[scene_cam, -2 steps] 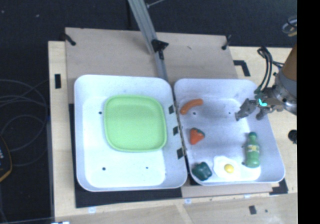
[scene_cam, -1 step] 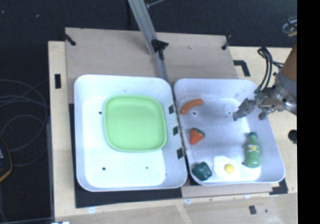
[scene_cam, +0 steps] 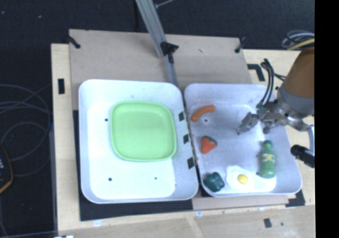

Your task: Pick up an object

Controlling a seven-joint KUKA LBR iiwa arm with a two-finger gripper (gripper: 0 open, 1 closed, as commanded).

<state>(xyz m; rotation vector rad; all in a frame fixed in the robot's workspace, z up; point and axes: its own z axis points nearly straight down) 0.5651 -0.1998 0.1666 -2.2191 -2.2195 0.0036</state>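
Clerk: Over the right bin (scene_cam: 222,94), one gripper (scene_cam: 253,122) is hanging, jaws spreading apart and gripping nothing; bare white floor is lying under them.

Checker: Candidates for picking?

Clerk: Five items are sitting in that bin. One orange sausage-shaped piece (scene_cam: 203,112) near the top left; one red strawberry-like piece (scene_cam: 207,144) below it; one dark green piece (scene_cam: 214,181) at the bottom left corner; one fried egg toy (scene_cam: 240,178) just beside that; one green bottle (scene_cam: 266,160) standing just below the gripper.

Checker: Other bin?

Clerk: One left bin (scene_cam: 95,125) is carrying one green plate (scene_cam: 143,130). Two bins in total are resting on the bench (scene_cam: 212,56).

Checker: Risks?

Clerk: My judgement: descending where it is hovering, the jaws are likely closing on nothing. Going for the bottle, a finger may be striking its cap and tipping it against the bin wall. The egg is lying flat, so fingers could be sliding over it.
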